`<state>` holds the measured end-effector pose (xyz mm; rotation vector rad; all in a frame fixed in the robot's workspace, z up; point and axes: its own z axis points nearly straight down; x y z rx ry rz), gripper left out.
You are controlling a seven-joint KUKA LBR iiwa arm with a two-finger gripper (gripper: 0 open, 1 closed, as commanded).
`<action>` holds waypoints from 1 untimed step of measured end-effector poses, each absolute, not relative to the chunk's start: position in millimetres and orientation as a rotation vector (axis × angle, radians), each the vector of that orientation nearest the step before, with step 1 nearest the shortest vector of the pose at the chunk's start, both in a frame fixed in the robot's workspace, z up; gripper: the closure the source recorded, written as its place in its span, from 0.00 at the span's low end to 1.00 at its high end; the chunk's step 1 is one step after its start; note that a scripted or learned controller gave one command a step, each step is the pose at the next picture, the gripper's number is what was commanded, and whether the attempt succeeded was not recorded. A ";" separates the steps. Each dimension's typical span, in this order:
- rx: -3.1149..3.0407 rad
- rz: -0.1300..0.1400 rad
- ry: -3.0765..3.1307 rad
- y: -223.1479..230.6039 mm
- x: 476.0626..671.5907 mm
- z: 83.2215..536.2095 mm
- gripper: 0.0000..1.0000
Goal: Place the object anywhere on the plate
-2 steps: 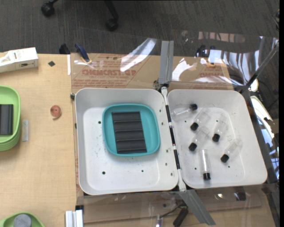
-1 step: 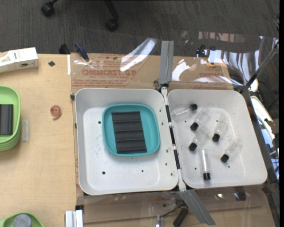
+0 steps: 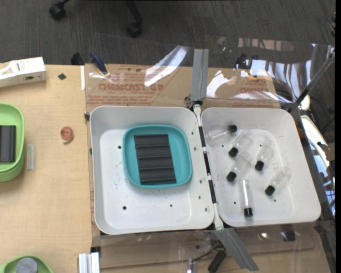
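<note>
Two white bins are seen: the left bin (image 3: 106, 202) holds one teal plate (image 3: 184, 160), the right bin (image 3: 298, 202) six clear black-capped vials (image 3: 246, 194). The claw's state cannot be told.

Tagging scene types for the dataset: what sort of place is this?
Probably a robotics lab workcell. Two white bins sit side by side: the left bin holds a teal plate, the right bin small clear vials with black caps. Office chair casters stand on carpet behind.
</note>
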<state>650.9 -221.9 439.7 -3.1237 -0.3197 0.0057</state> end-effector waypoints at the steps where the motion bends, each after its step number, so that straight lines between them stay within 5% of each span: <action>1: -3.123 0.005 -0.319 -221.9 650.9 439.7 0.00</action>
